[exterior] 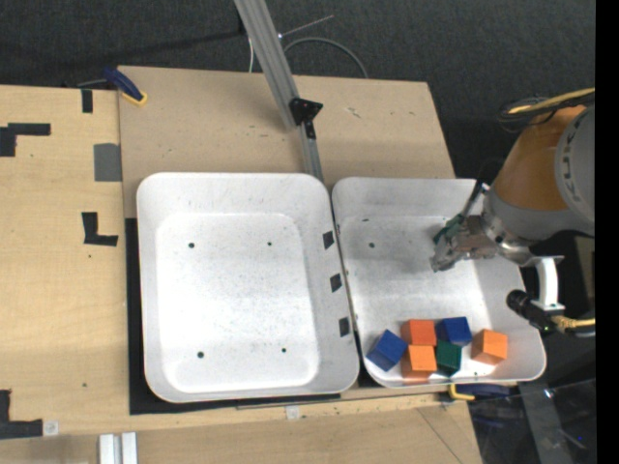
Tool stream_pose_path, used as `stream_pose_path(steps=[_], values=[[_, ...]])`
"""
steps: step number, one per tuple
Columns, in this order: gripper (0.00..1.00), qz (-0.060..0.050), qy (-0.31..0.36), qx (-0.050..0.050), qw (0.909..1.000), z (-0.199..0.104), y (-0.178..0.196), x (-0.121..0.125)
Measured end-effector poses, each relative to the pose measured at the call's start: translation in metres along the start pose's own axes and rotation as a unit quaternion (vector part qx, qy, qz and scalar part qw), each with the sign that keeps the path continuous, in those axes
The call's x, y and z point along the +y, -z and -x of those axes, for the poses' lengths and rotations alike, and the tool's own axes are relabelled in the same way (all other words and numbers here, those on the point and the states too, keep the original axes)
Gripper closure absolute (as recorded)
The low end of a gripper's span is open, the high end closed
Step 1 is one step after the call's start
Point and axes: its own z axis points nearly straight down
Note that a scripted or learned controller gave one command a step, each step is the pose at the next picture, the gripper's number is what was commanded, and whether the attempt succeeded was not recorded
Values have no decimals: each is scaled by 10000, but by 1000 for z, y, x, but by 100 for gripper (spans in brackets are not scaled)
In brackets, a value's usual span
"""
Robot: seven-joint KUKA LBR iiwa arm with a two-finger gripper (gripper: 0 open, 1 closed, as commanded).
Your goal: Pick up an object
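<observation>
Several small blocks lie along the near edge of the right bin [387, 211]: a blue block [387, 349], an orange block [420, 331], another blue one [454, 331], a second orange one [421, 359], a green one [448, 357] and an orange one [490, 345] set apart to the right. My gripper [447, 249] hangs over the right bin's middle right, well above and behind the blocks. Nothing shows between its fingertips.
The left bin [155, 259] lies beside the right one, its floor bare. A slanted metal rail [276, 61] runs down from the top to the bins' shared edge. Bench wood surrounds both bins.
</observation>
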Motion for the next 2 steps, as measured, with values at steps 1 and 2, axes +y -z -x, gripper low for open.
stream_pose_path(steps=[1,2], values=[[100,37,-9,-14,10000,10,55,5],[100,34,-3,-11,10000,10,100,6]])
